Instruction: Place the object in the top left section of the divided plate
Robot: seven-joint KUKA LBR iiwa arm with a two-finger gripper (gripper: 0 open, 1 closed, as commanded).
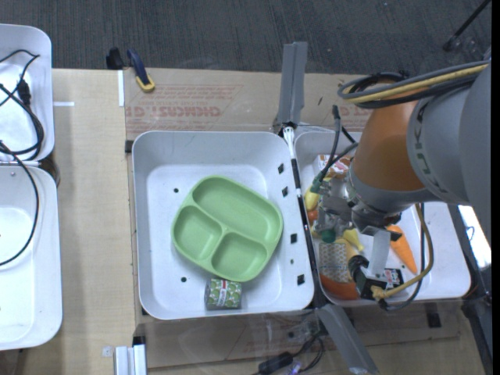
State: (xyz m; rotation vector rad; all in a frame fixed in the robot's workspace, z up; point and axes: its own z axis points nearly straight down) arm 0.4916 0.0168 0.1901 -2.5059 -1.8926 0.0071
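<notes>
A light green divided plate (181, 244) lies tilted in the middle of the left bin (156, 178), with one long section and two smaller ones, all bare. My gripper (334, 223) is down in the right bin (445, 280), at its left side, among a pile of toy food. The wrist and cables hide what is under it. Around it lie a yellow piece (312, 201), an orange carrot (404, 246) and an orange-red piece (341, 288).
A small can with a green and white label (224, 294) lies in the left bin just below the plate. The divider wall between the bins (301, 225) runs right beside the gripper. Another white tub with black cables (19, 131) stands at the far left.
</notes>
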